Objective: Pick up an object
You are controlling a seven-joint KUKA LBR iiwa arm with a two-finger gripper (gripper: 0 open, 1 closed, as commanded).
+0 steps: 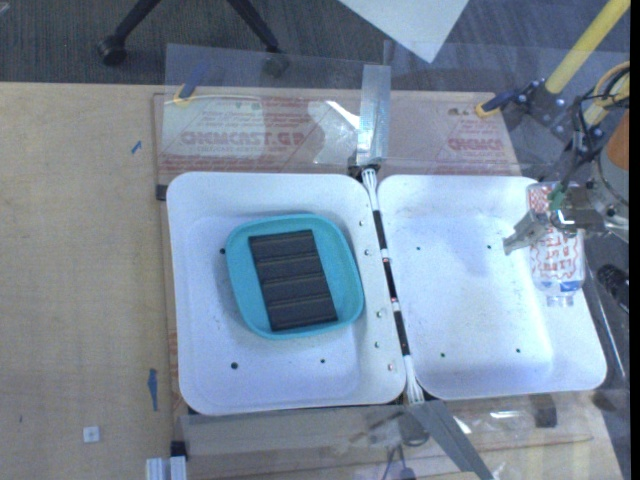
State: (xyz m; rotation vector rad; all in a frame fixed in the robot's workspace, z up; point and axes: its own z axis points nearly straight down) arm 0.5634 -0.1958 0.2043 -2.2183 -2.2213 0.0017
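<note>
A clear plastic bottle (pixel 558 258) with a red and white label lies along the right edge of the right bin (pixel 470 358). My gripper (pixel 542 228) hangs right over the bottle's upper end, reaching in from the right, and it overlaps the bottle in this view. Whether it touches the bottle I cannot make out. In the left bin (pixel 200 368) sits a teal square dish (pixel 240 268) carrying a dark ribbed block (pixel 291 279).
A raised divider (pixel 388 278) runs between the two bins. Behind them lies a clear taped sheet (pixel 260 138) on the wooden bench. A yellow bar (pixel 598 28) and cables stand at the far right near the arm.
</note>
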